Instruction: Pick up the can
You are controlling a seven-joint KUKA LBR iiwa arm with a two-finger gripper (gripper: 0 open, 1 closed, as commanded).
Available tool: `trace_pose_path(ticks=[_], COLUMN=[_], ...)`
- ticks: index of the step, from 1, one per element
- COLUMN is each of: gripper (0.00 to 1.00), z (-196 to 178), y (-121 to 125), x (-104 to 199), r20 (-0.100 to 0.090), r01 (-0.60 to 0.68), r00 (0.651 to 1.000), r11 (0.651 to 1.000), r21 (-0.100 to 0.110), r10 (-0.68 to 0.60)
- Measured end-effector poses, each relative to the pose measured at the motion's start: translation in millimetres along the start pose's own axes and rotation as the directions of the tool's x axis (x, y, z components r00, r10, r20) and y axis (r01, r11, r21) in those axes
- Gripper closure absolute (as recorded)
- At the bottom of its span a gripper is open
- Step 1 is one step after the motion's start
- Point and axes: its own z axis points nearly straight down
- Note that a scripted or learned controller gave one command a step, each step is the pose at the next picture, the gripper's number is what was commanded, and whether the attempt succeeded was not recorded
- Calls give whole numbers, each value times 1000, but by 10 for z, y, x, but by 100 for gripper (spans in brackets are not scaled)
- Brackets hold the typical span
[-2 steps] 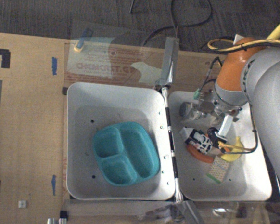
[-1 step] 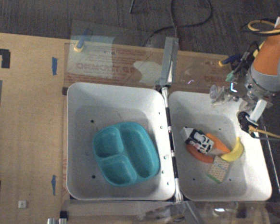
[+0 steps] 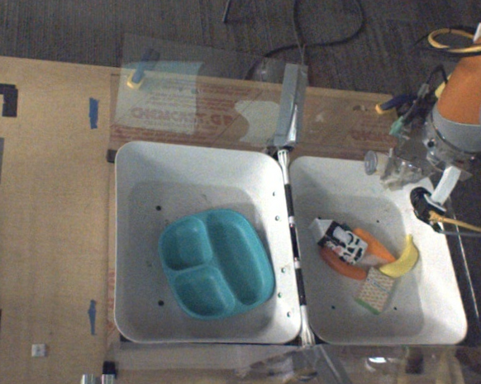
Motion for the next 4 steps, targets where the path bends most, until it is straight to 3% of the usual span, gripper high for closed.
trace_pose_path(ticks=[1,2,3,4], gripper=[100,100,100,100], z=[-923,-2087,-2685,-2682], y=[-4,-263,-1141,-1553], x=[11,600,155,379], r20=[-3,-4,-4,-3], r01=[84,-78,-60,152], r00=[996,997,998,988], r11=[996,997,998,988], r21=[-7,-6,-2,-3], r10=[-84,77,60,-152])
